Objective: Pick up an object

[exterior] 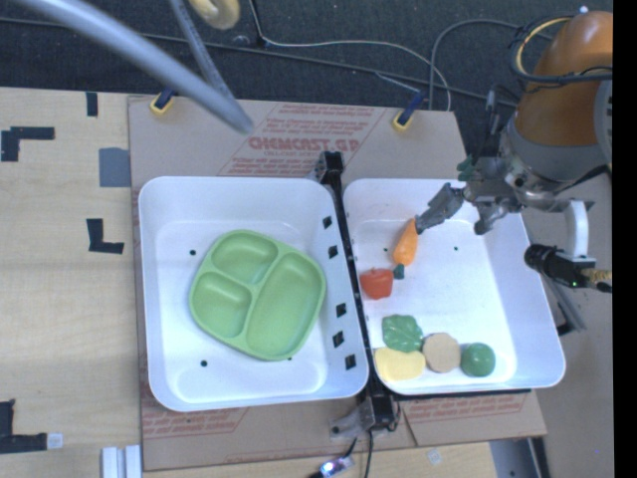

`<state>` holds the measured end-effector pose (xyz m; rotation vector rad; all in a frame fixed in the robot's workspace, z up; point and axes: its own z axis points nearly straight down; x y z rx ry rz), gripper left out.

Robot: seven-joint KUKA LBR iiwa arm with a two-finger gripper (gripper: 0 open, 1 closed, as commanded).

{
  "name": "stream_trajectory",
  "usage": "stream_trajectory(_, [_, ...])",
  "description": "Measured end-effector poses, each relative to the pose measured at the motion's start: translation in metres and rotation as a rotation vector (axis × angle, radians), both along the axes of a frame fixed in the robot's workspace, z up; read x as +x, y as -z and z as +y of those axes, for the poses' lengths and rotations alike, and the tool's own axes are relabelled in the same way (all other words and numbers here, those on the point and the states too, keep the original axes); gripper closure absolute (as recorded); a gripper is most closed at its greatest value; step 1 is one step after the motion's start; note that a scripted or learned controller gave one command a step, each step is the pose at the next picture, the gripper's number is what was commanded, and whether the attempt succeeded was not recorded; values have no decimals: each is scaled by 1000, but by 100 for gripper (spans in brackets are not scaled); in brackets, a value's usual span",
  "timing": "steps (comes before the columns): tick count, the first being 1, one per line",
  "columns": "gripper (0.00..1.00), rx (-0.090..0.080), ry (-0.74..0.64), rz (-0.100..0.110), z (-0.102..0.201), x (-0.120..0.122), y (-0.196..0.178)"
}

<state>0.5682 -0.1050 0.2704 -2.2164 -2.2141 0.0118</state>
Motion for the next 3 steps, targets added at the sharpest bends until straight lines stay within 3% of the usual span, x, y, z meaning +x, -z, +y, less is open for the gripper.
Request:
stream_trajectory(1, [0,-1,-2,-10,0,2,-5])
stream_trajectory(3, [0,-1,-3,-5,5,13,109])
